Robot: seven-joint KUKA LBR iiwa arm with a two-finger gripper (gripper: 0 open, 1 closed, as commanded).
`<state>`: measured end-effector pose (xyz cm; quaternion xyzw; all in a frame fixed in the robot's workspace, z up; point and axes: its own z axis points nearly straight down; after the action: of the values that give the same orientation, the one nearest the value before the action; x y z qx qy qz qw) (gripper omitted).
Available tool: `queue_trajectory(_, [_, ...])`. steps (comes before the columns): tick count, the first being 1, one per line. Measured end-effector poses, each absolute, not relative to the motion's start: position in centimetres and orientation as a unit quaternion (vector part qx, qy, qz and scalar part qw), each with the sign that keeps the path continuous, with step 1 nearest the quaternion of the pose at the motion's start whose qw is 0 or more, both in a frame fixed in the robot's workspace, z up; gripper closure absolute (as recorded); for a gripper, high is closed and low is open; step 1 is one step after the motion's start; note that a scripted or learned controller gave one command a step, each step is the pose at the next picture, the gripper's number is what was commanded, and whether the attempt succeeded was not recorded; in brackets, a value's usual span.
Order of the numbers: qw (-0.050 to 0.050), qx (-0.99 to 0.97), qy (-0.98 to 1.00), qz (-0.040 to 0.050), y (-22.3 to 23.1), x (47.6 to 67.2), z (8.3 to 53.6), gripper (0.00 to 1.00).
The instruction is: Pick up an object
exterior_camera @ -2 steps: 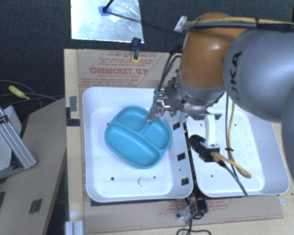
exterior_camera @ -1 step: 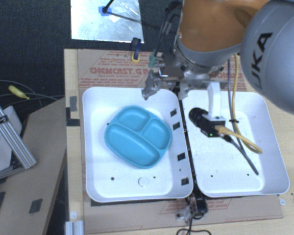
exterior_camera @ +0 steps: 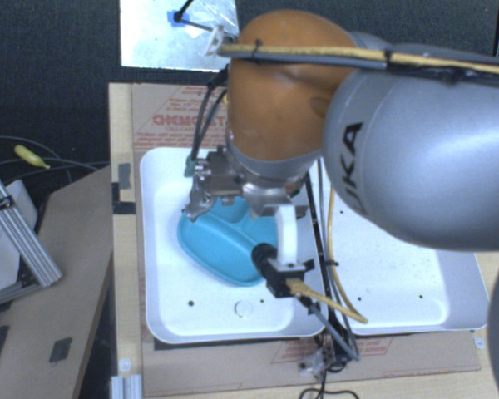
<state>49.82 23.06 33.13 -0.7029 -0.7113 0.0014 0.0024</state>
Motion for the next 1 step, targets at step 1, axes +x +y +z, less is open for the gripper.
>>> queue_trajectory(1, [0.003,-0.709,-0.705,0.0063,17.46,48.43,17.76,0.00])
